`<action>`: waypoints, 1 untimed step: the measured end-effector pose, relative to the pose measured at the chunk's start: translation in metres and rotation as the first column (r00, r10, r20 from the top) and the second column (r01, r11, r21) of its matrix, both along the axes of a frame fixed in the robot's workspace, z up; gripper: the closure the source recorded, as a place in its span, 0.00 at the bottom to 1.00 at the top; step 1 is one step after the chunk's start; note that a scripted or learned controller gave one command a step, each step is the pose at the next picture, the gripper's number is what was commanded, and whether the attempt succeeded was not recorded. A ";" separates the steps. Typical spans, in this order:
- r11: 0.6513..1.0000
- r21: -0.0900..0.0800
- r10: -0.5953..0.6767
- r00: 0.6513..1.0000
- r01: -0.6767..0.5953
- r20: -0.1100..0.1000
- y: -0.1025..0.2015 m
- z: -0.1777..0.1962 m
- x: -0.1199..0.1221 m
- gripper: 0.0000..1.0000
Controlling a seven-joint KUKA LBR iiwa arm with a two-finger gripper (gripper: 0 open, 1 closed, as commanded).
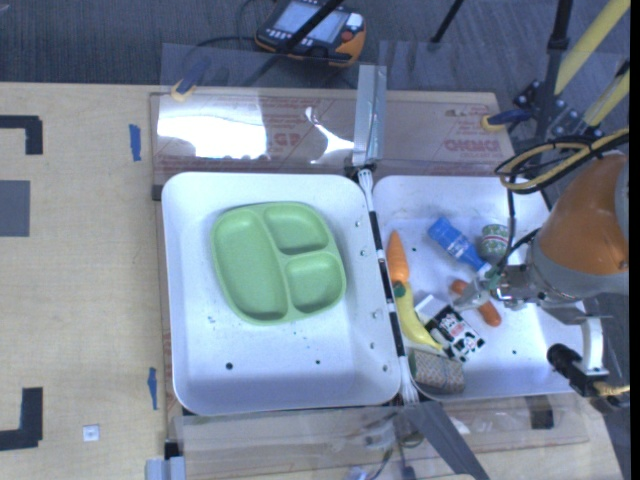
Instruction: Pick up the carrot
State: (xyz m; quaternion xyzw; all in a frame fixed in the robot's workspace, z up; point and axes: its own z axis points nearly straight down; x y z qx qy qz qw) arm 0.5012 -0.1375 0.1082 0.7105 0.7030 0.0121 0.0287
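The carrot [398, 257] is a short orange piece lying lengthwise along the left wall of the right bin [520, 363]. Its lower end meets the green tip of a banana [414, 320]. My gripper [490, 290] hangs low over the middle of the right bin, well to the right of the carrot and apart from it. Two small orange bits [489, 314] show on either side of the gripper, partly hidden by it. I cannot tell what they are.
A green divided plate [277, 260] lies in the left bin [200, 368]. The right bin also holds a blue bottle [450, 240], a small can [493, 238], a black-and-white packet [456, 331] and a brown scrubber [438, 370]. Cables [545, 158] loop beyond the right bin.
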 end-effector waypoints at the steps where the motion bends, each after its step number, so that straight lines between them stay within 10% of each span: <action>1: 1.000 0.005 0.001 1.000 -0.001 0.006 0.003 0.009 0.002 1.00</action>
